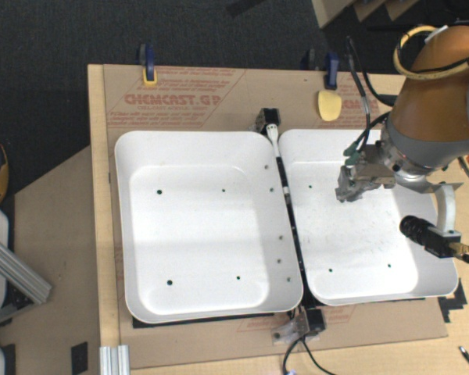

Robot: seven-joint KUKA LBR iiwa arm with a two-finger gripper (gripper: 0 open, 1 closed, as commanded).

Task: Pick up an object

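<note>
Gripper (350, 187): low over the right bin (359, 248), toward its 10 o'clock corner, probably lowered for a grasp; clenched or released, cannot tell.
Object: perhaps hidden beneath it; cannot tell.
Left bin (195, 233): at 9 o'clock.

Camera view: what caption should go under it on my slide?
Robot gripper hovers over the right white bin, next to the left bin.

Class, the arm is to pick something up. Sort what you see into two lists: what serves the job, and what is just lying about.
Serves the job:
gripper
right bin, under the gripper
left bin

Just lying about:
yellow piece on the board, behind the right bin
blue clamps at the board's back edge
</note>
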